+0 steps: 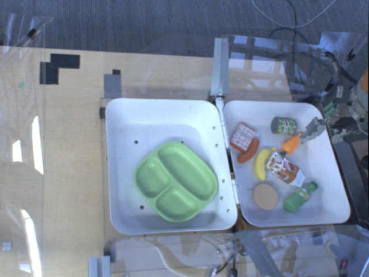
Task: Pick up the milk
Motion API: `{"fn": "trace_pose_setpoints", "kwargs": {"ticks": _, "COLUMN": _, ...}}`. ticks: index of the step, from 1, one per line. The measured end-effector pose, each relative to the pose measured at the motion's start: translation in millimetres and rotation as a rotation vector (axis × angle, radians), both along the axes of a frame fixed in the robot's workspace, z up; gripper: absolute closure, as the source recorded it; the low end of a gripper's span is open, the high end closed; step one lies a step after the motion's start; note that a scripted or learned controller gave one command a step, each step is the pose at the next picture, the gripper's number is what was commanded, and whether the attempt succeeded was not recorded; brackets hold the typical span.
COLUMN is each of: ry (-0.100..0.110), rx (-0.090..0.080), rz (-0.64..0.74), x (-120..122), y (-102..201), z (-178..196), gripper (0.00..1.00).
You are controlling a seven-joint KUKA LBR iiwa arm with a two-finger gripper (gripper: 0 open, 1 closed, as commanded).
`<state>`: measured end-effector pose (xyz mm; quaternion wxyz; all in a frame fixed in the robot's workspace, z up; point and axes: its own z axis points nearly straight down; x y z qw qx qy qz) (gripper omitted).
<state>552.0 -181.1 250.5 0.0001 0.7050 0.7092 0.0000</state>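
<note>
The milk [283, 169] is a small white carton with orange and red print. It lies on its side in the middle of the right bin [340, 209], between a yellow banana [261, 163] and a green bottle [300, 197]. My gripper [315, 130] hangs over the bin's upper right corner, just right of an orange carrot [291, 143]. It stands well apart from the milk, up and to the right of it, with nothing seen in its grasp.
The right bin also holds a dark can [283, 125], a red and white box [243, 136], a sausage [248, 150] and a round brown cookie [266, 196]. A green divided plate [176, 180] lies in the left bin [124, 154]. Cables [300, 51] trail behind the bins.
</note>
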Motion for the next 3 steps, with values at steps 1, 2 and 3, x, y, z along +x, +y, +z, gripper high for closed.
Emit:
{"fn": "trace_pose_setpoints", "kwargs": {"ticks": 1, "ry": -0.002, "rx": 0.001, "rz": -0.008, "x": -9.9, "y": 44.7, "z": -150.1, "gripper": 0.0}}
{"fn": "trace_pose_setpoints", "kwargs": {"ticks": 2, "ry": -0.004, "rx": 0.001, "rz": -0.009, "x": -7.8, "y": 44.6, "z": -141.7, "gripper": 1.0}}
{"fn": "trace_pose_setpoints", "kwargs": {"ticks": 3, "ry": -0.003, "rx": -0.001, "rz": 0.011, "x": 25.8, "y": 77.7, "z": -51.2, "gripper": 1.0}}
